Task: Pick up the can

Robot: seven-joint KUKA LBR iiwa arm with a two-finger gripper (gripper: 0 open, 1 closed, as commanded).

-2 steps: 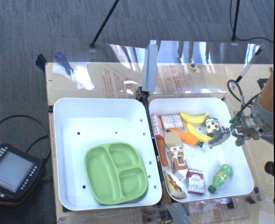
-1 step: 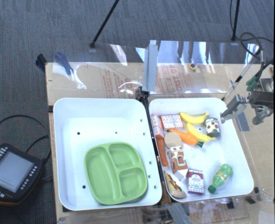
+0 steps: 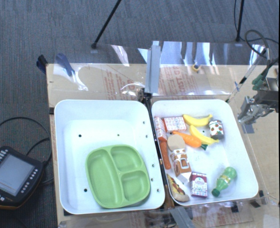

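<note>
The can (image 3: 216,128) is small, with a red and white label and dark top. It stands in the right white bin (image 3: 239,167), near the far right corner, just right of two yellow bananas (image 3: 199,127). My gripper (image 3: 252,114) hangs beyond the right bin's far right corner, above the bench and apart from the can, roughly a can's length to its upper right. Nothing shows in its grasp.
The right bin also holds an orange carrot (image 3: 189,139), a hot dog (image 3: 165,154), several small cartons (image 3: 175,123), a red box (image 3: 199,184) and a green bottle (image 3: 224,180). A green divided plate (image 3: 118,175) lies in the left bin (image 3: 73,127). A pendant (image 3: 9,175) rests on the floor at left.
</note>
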